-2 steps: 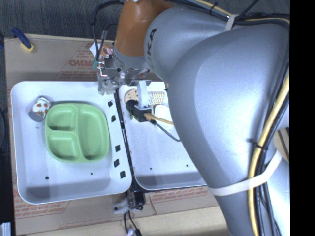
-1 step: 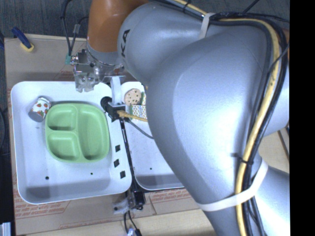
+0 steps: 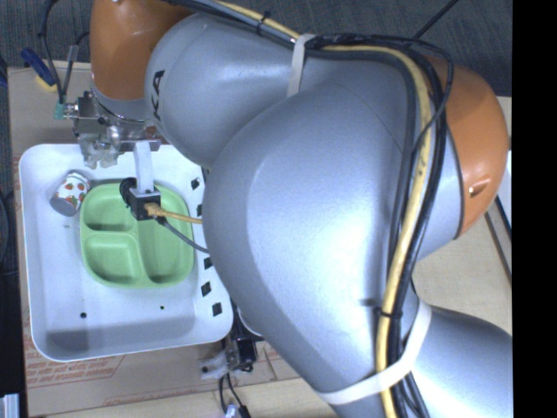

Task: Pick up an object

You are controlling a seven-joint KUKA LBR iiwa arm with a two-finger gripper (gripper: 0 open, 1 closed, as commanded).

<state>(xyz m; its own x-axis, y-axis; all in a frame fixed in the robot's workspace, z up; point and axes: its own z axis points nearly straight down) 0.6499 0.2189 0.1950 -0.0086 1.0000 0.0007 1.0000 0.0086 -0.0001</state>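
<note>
Looking down at the left white bin point(image 3: 35, 259), spotted a green divided tray point(image 3: 130, 251) lying flat in the middle, with a small patterned cup-like thing point(image 3: 70, 192) just off its upper-left corner, close to the bin's left wall. Found the gripper point(image 3: 98, 152) up by the bin's far edge, near that little thing. Honestly couldn't tell if clenched or released. Lost the rest behind the big grey arm point(image 3: 331, 216).
</note>
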